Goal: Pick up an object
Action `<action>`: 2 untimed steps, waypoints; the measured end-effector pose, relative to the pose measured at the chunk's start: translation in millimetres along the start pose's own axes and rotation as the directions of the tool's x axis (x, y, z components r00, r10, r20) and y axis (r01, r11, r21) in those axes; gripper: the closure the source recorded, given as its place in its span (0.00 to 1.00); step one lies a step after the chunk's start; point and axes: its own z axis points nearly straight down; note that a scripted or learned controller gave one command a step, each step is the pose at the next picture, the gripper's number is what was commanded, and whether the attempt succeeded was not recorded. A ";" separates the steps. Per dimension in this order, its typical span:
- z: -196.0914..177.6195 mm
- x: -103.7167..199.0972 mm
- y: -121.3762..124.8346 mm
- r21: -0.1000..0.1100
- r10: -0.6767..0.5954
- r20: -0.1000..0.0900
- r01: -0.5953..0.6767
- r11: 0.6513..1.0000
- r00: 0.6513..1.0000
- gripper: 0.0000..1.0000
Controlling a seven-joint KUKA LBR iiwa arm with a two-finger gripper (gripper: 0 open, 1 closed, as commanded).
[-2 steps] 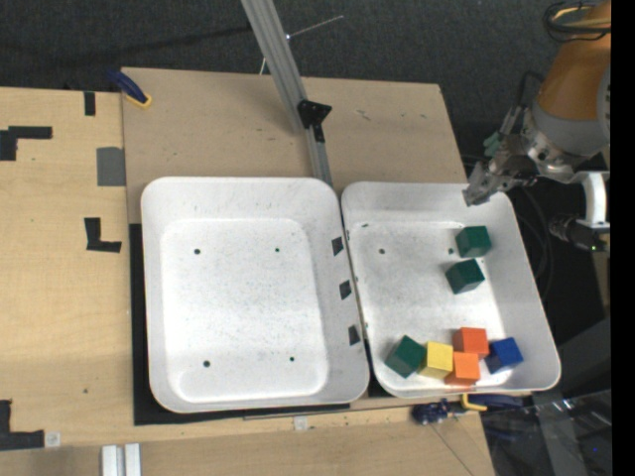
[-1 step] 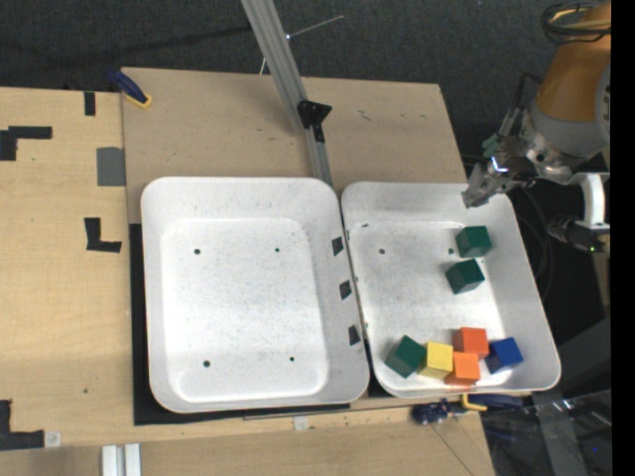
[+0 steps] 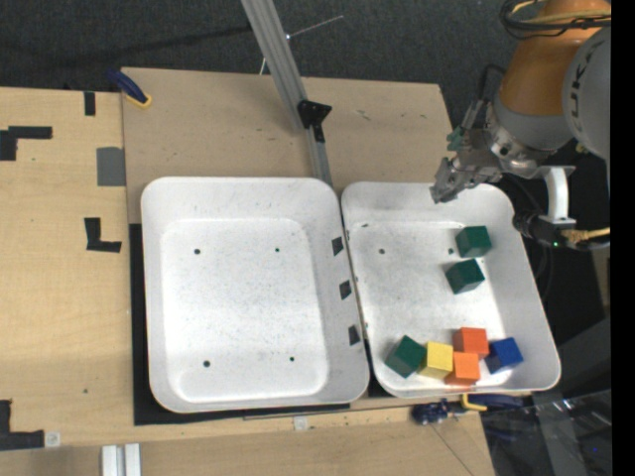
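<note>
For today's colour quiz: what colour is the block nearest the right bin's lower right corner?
Blue block, seen in the camera view.

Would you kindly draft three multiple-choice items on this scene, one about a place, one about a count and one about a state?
1. Where do the blocks lie?
A. In the right bin
B. In the left bin
C. On the wooden bench

2. How many green blocks are there?
A. One
B. Three
C. Five

3. Where is the gripper?
A. Pressed onto the yellow block
B. Low inside the left bin
C. Over the right bin's far edge, apart from every block

Answers: 1 A, since all seven blocks sit in the right bin. 2 B, as the far green block, the middle green block and the near green block show. 3 C, because the gripper hangs by the far rim, with the yellow block well away at the near side.
</note>
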 end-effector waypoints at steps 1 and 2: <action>6.0 53.4 -14.4 0.003 0.000 -0.001 0.000 1.000 1.000 1.00; 0.0 114.9 -22.8 0.002 -0.001 -0.001 0.001 1.000 1.000 1.00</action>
